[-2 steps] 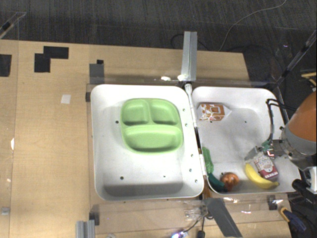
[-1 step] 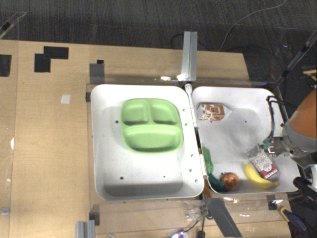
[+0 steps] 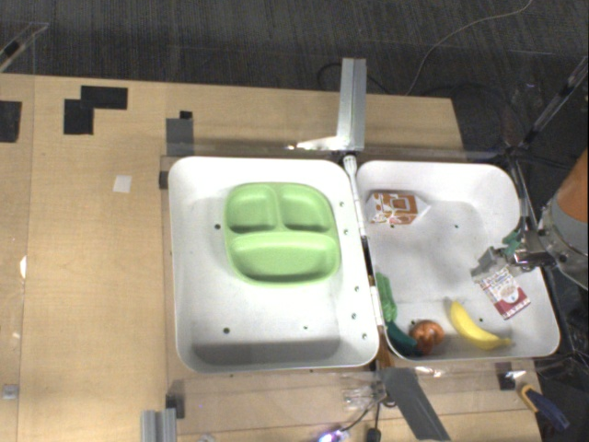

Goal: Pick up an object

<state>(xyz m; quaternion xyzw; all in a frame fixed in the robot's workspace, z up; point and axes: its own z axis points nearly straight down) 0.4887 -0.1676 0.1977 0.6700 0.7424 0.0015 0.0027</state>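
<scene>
Banana (image 3: 477, 327) in white bin (image 3: 460, 191); wooden bench (image 3: 83, 274)

Red-white packet (image 3: 504, 293) flat by right bin's (image 3: 460, 187) right wall, just beside banana (image 3: 475, 326), under pincer (image 3: 497, 258).

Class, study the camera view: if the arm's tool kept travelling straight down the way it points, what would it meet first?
Most likely the small red and white packet, which lies just below the tool near the right bin's right wall. Depth is hard to judge from this slant, so it could land on bare floor beside it.
</scene>
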